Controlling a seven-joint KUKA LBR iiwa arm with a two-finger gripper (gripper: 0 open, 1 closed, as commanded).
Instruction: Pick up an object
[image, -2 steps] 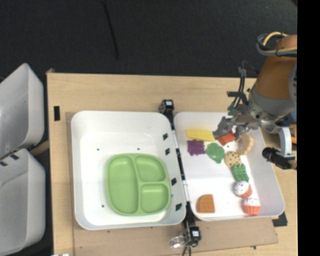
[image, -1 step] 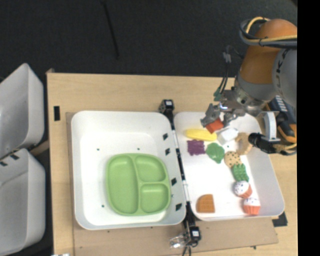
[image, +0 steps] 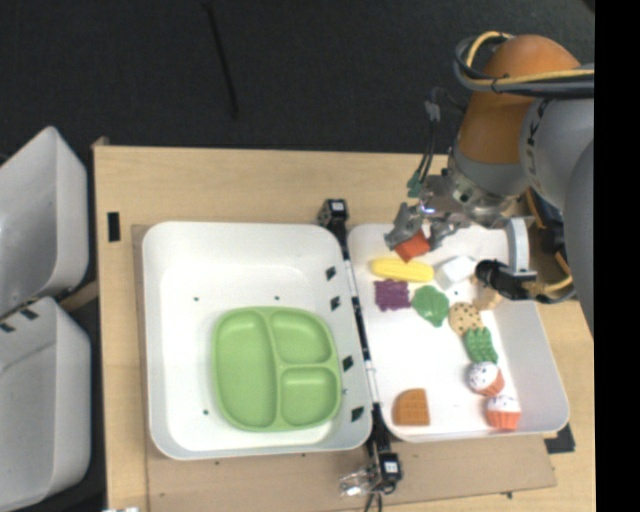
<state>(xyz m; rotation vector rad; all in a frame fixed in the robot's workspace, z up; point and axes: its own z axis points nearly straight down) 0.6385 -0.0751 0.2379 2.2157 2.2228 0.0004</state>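
Observation:
My gripper (image: 418, 236) hangs over the back left corner of the right bin (image: 540, 390). A small red-orange block (image: 411, 245) sits between its dark fingers (image: 400, 224), and the gripper is shut on it. Just in front of the block lie a yellow corn cob (image: 402, 269) and a white piece (image: 455, 268).
Other toys lie in the right bin: a purple piece (image: 392, 294), a green leaf shape (image: 432, 305), a cookie (image: 464, 318), a green ridged piece (image: 481, 345), a white-and-red ball (image: 483, 377), a cupcake (image: 503, 410), an orange waffle (image: 411, 406). The left bin (image: 180, 270) holds a green divided plate (image: 277, 368).

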